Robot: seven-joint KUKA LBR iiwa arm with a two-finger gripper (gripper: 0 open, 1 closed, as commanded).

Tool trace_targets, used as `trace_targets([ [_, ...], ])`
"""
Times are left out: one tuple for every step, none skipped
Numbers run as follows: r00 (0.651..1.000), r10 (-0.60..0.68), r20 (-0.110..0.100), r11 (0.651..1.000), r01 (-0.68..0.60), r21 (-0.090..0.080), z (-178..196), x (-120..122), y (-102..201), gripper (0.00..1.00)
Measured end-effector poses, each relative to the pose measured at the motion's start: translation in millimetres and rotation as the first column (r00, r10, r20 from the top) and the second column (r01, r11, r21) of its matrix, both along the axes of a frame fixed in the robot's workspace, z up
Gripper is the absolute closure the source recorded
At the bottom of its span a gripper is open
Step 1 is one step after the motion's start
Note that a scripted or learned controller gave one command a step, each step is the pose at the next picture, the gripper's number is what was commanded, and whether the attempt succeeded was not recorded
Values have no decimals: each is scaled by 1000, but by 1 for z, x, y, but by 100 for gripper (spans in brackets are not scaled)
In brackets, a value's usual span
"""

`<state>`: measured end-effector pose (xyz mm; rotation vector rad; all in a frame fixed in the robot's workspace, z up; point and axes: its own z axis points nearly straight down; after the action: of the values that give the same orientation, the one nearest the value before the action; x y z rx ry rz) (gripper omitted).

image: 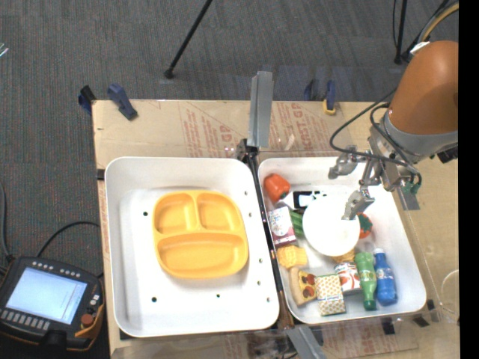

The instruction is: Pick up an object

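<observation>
Hovering over the right shallow white bin [413, 264], the two-finger gripper [358, 200] hangs above a round white plastic plate [329, 230]; whether its fingers are spread or together I cannot tell. That plate lies flat amid clutter, probably light, stiff and slick, so its rim seems the only hold. Easier picks look like the green plastic bottle [367, 279] and blue plastic bottle [385, 277], lying side by side near the bin's right wall, or the small orange cup [275, 186] by the dividing wall. Room is tight among them. A yellow compartment tray [200, 232] sits alone in the left bin [123, 275].
</observation>
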<state>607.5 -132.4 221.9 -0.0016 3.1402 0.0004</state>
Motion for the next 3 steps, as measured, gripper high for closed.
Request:
trace_targets([
  [997,71,2,997,-71,1,-108,-79,16,0],
  [998,67,19,998,-66,-9,-128,-118,41,0],
  [997,72,30,997,-72,-11,-116,-115,42,100],
])
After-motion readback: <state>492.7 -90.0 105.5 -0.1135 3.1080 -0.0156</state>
